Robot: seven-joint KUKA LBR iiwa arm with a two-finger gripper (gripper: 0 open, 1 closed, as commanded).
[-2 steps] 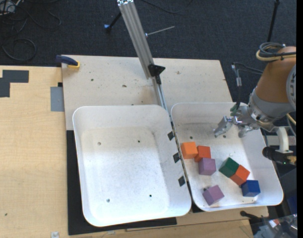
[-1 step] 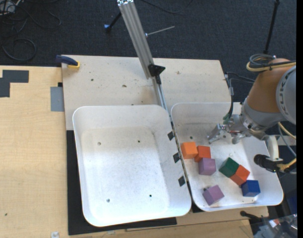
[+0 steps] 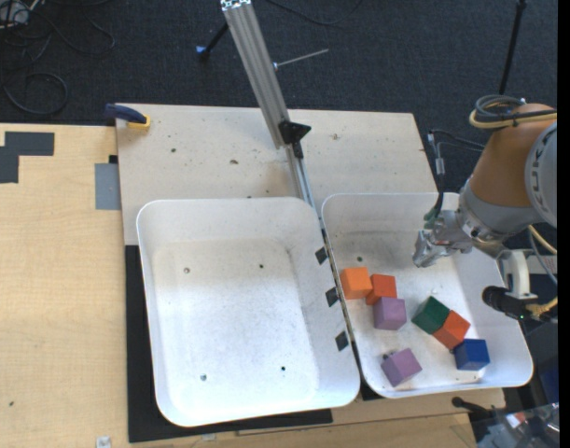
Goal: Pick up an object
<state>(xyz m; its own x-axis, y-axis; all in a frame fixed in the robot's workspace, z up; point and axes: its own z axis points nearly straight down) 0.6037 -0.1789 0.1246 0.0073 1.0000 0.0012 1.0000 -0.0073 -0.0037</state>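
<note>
The right bin (image 3: 396, 215) holds several small blocks: an orange one (image 3: 355, 282), a red-orange one (image 3: 384, 287), a purple one (image 3: 390, 314), a green one (image 3: 431, 315), another orange-red one (image 3: 453, 329), a blue one (image 3: 471, 354) and a second purple one (image 3: 400, 366). My gripper (image 3: 430, 252) hangs over the right bin's upper right part, above and to the right of the blocks. Nothing shows between its fingers. The grey and orange arm (image 3: 508, 171) reaches in from the right.
The left bin (image 3: 173, 222) sits beside the right one. A slanted aluminium post (image 3: 261, 68) rises behind the bins. Black clips (image 3: 331, 295) mark the divide between bins. A blue-yellow clamp (image 3: 126, 115) lies at the bench's far left corner.
</note>
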